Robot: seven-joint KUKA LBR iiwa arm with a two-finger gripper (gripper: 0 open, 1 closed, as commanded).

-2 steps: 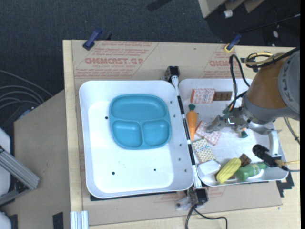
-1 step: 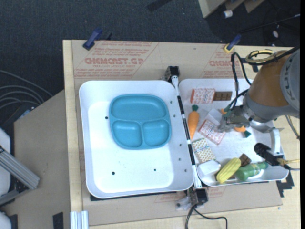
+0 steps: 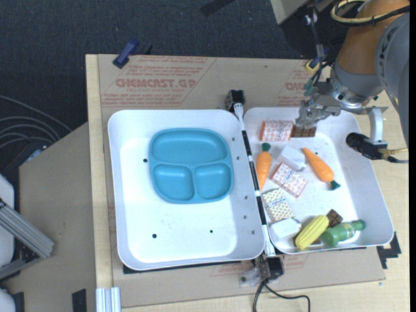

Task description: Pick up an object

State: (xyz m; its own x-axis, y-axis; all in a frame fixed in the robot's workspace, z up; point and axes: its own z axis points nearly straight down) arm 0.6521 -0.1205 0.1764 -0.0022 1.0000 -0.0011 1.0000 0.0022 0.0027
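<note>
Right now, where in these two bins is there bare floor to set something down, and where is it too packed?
Left bin: bare white floor all around the blue divided tray, widest along the near edge. Right bin: crowded through the middle with two carrots, packets, corn and green bottle; a bare strip lies along its right wall. The claw hovers at the far end.

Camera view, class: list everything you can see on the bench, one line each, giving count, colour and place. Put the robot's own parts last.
Bins: 2, white, side by side on the bench.
Divided tray: 1, light blue, in the left bin.
Carrots: 2, orange, right bin, one by its left wall, one further right.
Patterned packets: 3, red or yellow check, right bin.
Corn cob: 1, yellow, right bin's near edge.
Bottle: 1, green, beside the corn.
Arm: 1, grey and orange, upper right.
Gripper: 1, dark, over the right bin's far edge.
</note>
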